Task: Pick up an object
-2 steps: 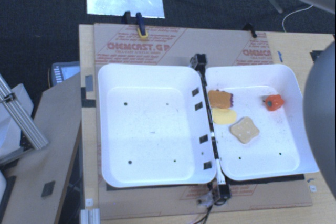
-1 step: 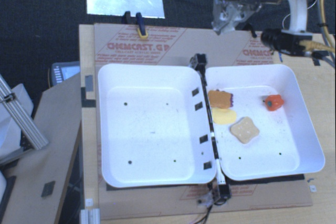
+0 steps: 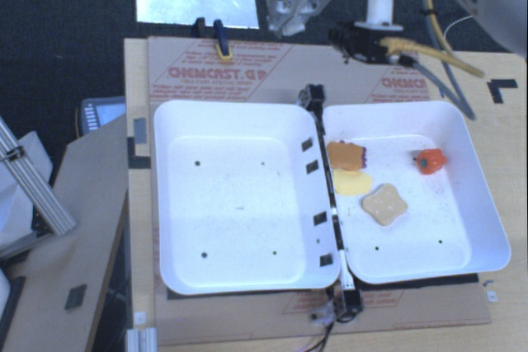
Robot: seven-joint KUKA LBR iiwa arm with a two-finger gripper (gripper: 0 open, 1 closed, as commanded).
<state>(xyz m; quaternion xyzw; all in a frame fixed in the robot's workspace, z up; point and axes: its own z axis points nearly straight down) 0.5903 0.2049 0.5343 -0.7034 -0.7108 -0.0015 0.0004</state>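
Objects to pick: four small things lie in the right bin (image 3: 487,235); any one would do.
Orange-and-purple piece (image 3: 346,154): against the bin's left wall, near the divider, touching the yellow disc.
Yellow disc (image 3: 353,183): flat, just below that piece, its lower edge close to the toast.
Toast-shaped piece (image 3: 384,204): tan, lying flat toward the middle of the bin floor.
Red-orange piece (image 3: 428,161): alone toward the far right side, well apart from the other three.
Left bin (image 3: 165,177): white floor with a few dark dots.
Claw (image 3: 290,4): up beyond the far edge of the desk (image 3: 140,86), above neither bin; from where I stand I cannot tell whether it is released or clenched, and I see nothing in it.
Step in hand: I'd judge the approach has not begun.
Doing it well: go for the red-orange piece, since it sits clear of neighbours and walls; come straight down over its middle, straddle it fully, then close and lift slowly.
Risk: the crowded trio by the wall invites a glancing, failed pinch.
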